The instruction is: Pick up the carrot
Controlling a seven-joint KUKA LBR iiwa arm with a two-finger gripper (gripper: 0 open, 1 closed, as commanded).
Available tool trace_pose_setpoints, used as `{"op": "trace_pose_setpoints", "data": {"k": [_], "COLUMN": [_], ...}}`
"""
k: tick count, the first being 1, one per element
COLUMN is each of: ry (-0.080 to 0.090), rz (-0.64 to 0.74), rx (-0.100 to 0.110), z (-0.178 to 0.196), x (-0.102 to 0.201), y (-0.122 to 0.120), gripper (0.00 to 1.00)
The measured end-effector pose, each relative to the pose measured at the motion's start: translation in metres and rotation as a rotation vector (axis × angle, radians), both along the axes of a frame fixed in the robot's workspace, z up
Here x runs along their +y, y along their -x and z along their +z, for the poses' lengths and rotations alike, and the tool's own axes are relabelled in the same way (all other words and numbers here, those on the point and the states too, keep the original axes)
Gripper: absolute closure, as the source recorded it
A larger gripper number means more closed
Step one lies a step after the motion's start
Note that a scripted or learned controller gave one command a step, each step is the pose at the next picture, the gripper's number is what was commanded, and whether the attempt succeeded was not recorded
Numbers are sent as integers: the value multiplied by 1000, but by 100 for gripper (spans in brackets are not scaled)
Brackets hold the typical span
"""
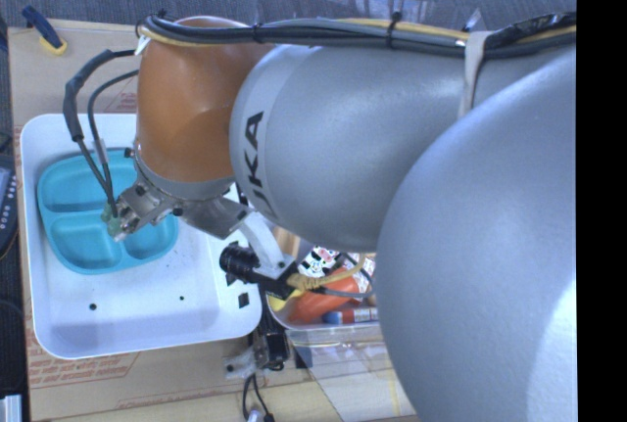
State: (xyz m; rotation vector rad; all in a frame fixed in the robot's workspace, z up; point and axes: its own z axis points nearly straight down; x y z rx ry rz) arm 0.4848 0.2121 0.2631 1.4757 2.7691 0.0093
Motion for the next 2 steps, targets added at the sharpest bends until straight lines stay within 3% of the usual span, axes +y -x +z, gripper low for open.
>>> {"op": "trace_pose_setpoints", "data": {"k": [1,2], "ry": [1,5], "rz": [-35,132], "rx": [-5,5], "z": [117,109], "x": [-80,-164], "y": [5,7], "gripper": [100,100]}}
